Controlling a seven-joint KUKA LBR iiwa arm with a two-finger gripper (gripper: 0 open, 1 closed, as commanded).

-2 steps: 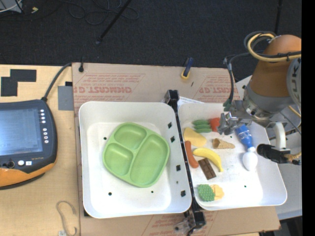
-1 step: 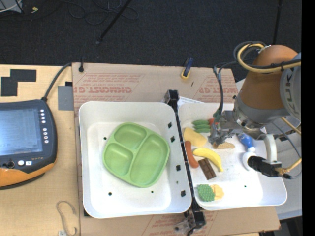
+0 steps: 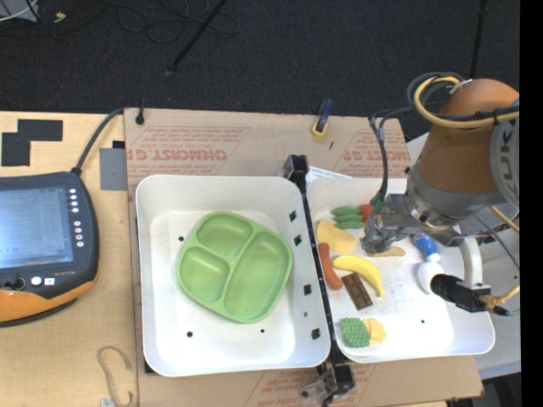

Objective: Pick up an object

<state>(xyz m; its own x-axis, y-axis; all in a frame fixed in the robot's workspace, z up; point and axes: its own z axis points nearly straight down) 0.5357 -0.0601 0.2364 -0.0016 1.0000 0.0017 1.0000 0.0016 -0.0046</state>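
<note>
In the right bin (image 3: 475, 342), nearest lay broccoli (image 3: 356, 331), then a brown bar (image 3: 356, 291) and banana (image 3: 360, 271). The jaws (image 3: 383, 237) hung just right of the banana; their spread could not be told. A green plate (image 3: 235, 265) occupied the left bin (image 3: 161, 312).

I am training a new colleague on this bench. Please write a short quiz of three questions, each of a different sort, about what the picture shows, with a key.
1. True or false: the green divided plate lies in the left bin.
2. Which lies nearest the hand? A) banana B) green divided plate C) tablet
3. Fill in: the brown bar lies in the ____ bin.

Key: 1 true; 2 A; 3 right.
</note>
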